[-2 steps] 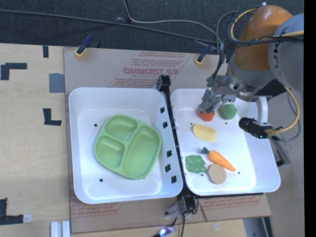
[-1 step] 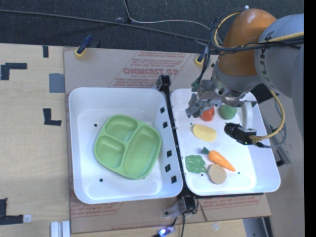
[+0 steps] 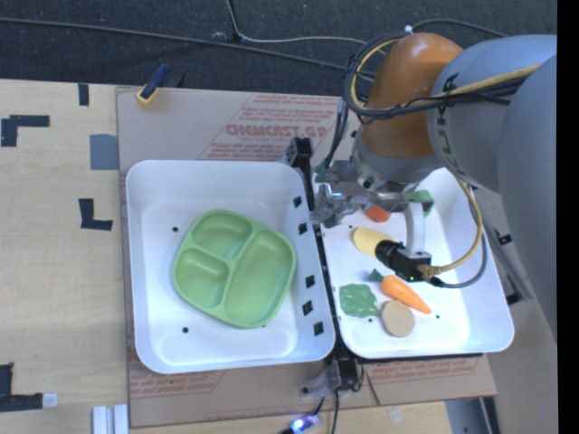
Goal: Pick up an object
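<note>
The right bin (image 3: 470,328) holds several small items. A yellow banana-shaped piece (image 3: 368,239) lies near the middle. In the front part lie an orange carrot (image 3: 406,294), a green leafy piece (image 3: 358,300) and a tan round piece (image 3: 396,319). A red piece (image 3: 378,213) and a green bit (image 3: 423,202) peek out from under the wrist. The gripper (image 3: 336,202) hangs low over the bin's back left corner, close to the divider between the bins. Nothing shows held in it.
The left bin (image 3: 149,197) holds a green divided plate (image 3: 235,267). A black fitting on a yellow cable (image 3: 399,259) hangs from the arm over the right bin, just above the carrot. The bulky grey arm (image 3: 507,107) covers the right bin's back.
</note>
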Controlling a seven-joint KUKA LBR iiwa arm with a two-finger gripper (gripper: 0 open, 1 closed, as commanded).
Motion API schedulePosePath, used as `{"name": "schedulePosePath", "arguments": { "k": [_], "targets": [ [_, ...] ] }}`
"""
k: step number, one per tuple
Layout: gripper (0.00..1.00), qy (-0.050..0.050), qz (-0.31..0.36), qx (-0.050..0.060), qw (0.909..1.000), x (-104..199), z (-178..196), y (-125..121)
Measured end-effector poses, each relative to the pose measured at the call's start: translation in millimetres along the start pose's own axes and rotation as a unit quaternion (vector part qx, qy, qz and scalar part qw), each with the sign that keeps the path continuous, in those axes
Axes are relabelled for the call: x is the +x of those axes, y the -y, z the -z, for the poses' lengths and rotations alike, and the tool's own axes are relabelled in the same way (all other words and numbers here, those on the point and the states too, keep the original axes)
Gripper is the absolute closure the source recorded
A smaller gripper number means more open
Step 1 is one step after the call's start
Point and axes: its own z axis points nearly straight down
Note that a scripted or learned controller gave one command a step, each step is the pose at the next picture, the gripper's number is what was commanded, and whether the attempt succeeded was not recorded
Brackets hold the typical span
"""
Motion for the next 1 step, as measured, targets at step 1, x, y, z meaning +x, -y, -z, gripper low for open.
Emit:
{"name": "schedulePosePath", "arguments": {
  "k": [1],
  "targets": [
    [1.0,-0.001,0.002,-0.001,1.0,51.9,7.9,11.6]
  ]
}}
